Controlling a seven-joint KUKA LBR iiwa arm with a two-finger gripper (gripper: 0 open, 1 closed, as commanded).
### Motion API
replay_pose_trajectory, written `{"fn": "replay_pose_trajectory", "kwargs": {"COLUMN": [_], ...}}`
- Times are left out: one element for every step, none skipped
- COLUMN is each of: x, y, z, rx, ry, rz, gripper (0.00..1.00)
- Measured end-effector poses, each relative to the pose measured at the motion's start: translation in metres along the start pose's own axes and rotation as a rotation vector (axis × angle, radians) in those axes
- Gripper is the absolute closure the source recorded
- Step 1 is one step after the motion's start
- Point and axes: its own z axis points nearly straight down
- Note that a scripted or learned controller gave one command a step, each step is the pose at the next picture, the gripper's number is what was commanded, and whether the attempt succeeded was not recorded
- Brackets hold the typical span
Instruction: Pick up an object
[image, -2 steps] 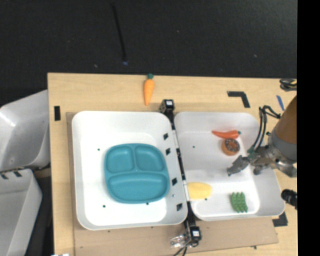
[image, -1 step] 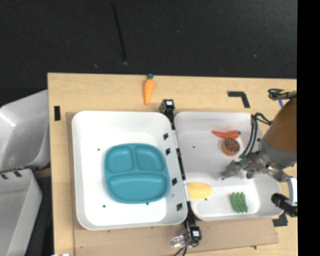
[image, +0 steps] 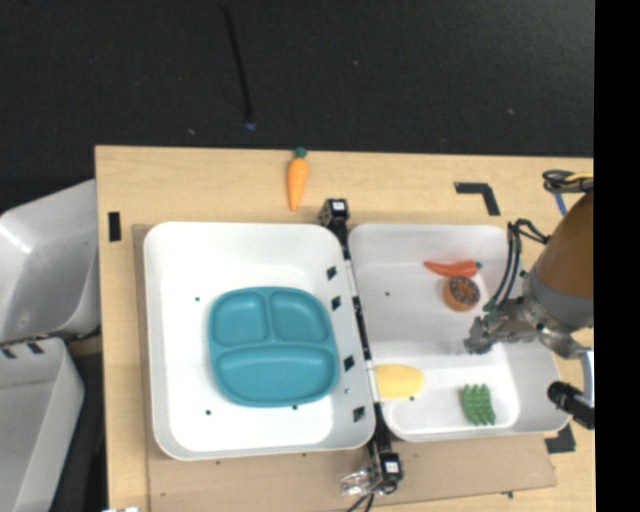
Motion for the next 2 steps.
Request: {"fn": "replay_pose_trajectory", "kwargs": {"x": [0.006, 0.005], "y": [0.003, 0.005], "z": [-0.047, -0.101], "rx": [-0.003, -0.003], "ry": [0.000, -0.001], "rz": [-0.010, -0.010], "gripper": [1.00, 1.00]}}
